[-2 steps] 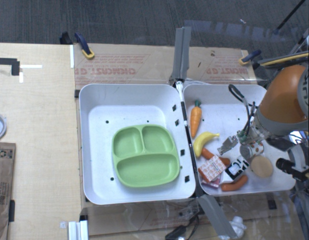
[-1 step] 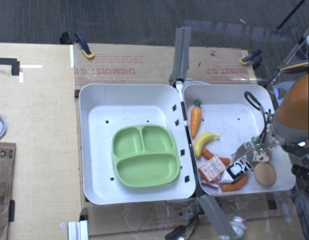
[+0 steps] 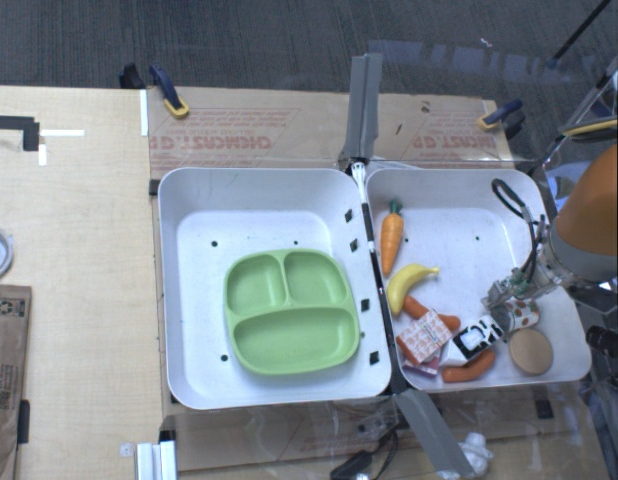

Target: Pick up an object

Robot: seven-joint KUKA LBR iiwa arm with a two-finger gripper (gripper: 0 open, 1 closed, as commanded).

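The claw point(image 3: 511, 296) hangs low over the right side of the right bin point(image 3: 459, 183), reaching in from the right edge; its fingers are too small and cluttered to read, so I cannot tell how far they are parted or whether anything sits between them. No object is seen held.

Just below and left of the claw lies a small black-and-white object point(image 3: 473, 339), and just below and right a round tan disc point(image 3: 531, 351); either is the nearest candidate, a short drop away. Further left along the bin's near wall are a pink-and-white packet point(image 3: 422, 339) and a reddish sausage point(image 3: 469, 369), lying roughly left to right. A banana point(image 3: 406, 284) and a carrot point(image 3: 391, 240), its long axis running up the bin, lie near the left wall, well apart from the claw.

The left bin point(image 3: 189, 298) holds a green divided plate point(image 3: 291, 311) with nothing in its compartments. Both bins rest on the desk point(image 3: 69, 218).
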